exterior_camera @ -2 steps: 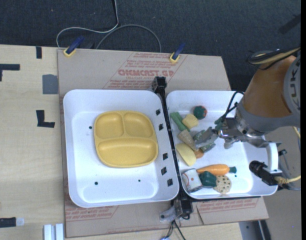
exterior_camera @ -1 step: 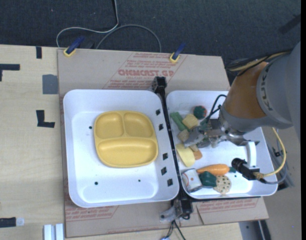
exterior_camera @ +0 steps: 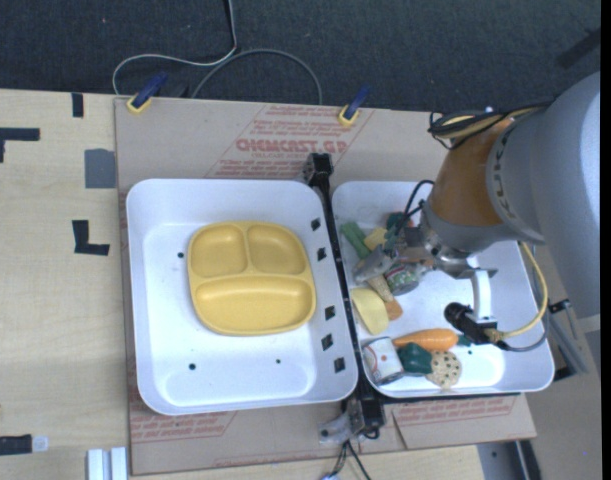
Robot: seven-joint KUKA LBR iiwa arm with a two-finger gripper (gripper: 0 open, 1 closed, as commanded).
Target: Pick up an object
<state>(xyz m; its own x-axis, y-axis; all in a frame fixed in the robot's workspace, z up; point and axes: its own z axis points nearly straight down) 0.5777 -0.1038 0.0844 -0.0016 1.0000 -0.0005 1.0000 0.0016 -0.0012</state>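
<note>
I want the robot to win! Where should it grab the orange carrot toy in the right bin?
Probably across the middle of the orange carrot toy, coming straight down from above. It lies flat and long, pointing left to right, so its narrow sides face the near and far rims. A teal toy touches its near side, so closing there may be tight.

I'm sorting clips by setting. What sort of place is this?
Probably a robotics lab bench: a grey arm reaches into a white bin of small toy items, beside a bin holding a yellow divided tray, on clamped cardboard.
</note>
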